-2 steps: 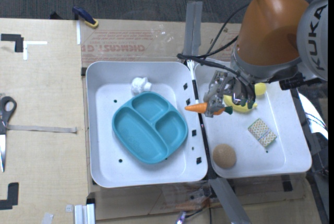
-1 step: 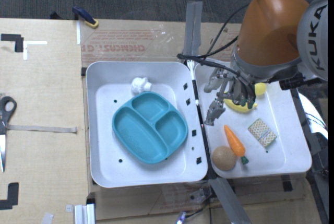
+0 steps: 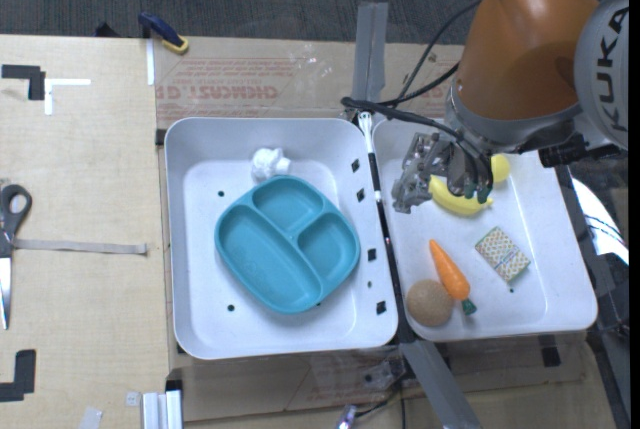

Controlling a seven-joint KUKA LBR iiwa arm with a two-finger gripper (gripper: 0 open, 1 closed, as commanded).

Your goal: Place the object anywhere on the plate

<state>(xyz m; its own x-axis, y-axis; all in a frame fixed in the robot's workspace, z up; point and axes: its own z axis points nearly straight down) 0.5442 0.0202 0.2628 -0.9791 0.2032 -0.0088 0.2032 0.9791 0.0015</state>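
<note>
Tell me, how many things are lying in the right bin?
4. A banana at the back under the gripper, a carrot in the middle, a patterned block to its right, a brown ball in front. The arm may hide more.

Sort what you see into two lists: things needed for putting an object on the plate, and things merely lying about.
Needed: blue three-compartment plastic plate; yellow banana under the two-finger gripper.

Lying about: orange toy carrot; round brown ball; patterned small packet; white crumpled lump; scissors.
</note>
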